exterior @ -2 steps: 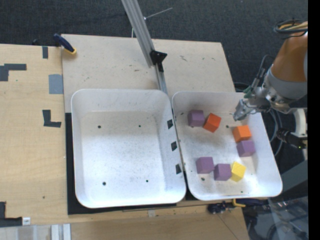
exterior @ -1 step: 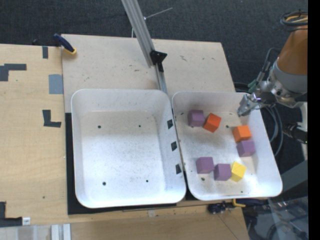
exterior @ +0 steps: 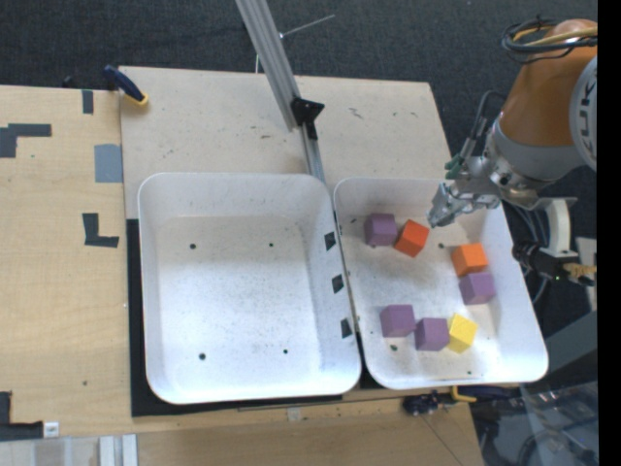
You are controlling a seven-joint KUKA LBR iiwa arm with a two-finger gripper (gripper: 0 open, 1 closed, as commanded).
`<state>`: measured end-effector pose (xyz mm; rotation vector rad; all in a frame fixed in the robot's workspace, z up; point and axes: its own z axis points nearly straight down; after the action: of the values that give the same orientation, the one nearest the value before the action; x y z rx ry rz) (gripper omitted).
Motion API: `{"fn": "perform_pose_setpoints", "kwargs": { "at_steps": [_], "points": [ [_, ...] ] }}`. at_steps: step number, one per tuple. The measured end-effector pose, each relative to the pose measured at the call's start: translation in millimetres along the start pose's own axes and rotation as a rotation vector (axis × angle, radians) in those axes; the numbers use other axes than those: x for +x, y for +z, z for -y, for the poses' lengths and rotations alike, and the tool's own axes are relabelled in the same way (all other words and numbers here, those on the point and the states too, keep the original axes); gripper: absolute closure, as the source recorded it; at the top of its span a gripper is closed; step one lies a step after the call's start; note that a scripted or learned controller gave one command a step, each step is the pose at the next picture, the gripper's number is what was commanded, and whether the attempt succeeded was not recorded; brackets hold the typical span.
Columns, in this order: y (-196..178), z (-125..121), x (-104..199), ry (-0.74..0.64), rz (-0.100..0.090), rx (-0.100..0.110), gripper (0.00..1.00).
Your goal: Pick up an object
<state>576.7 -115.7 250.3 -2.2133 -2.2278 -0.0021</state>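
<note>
Grey arm (exterior: 543, 153) — orange band (exterior: 548, 85), yellow cable loop on top, metallic claw (exterior: 444, 212).

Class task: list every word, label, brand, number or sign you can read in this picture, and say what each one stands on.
"KU": part of dark lettering on the arm, at the right edge; the rest is cut off.
No other readable text: the blocks, both bins and the bench bear no lettering. The grey and dark tape pieces on the bench are blank.

Probably robotics lab: taped plywood bench (exterior: 58, 260), white bins (exterior: 155, 202)
</note>
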Motion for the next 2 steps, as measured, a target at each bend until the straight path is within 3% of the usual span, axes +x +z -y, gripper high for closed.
{"fn": "perform_pose_setpoints", "kwargs": {
  "at_steps": [2],
  "points": [
    [-5, -13, 98, -0.001, 0.0, 0.001, 1.0]
  ]
}}
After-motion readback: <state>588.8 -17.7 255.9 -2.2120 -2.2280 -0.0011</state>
